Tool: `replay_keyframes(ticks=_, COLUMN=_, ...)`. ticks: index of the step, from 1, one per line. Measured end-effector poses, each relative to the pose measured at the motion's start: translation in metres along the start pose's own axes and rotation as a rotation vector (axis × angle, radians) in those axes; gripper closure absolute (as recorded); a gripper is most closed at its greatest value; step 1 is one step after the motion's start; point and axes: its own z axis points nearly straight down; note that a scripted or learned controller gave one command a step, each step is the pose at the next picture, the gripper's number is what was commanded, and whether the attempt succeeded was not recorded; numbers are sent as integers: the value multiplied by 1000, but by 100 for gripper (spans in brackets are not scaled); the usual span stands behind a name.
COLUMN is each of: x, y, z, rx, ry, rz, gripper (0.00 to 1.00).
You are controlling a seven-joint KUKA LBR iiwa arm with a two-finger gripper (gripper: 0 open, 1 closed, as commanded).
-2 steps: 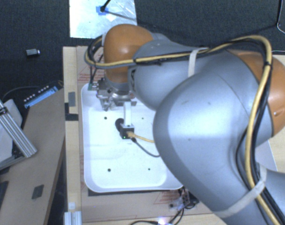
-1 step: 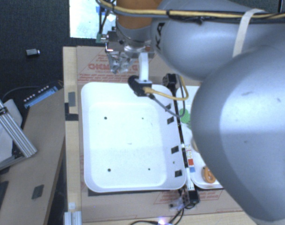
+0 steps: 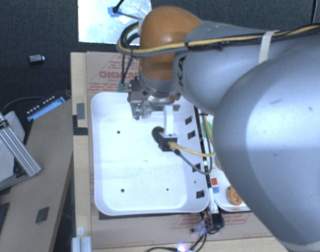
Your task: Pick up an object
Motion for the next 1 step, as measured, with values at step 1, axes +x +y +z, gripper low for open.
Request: replay_keyframes(ticks=1, x=-24, y=-78, z=91, rx=6, ry=-1, rz=0, gripper=100)
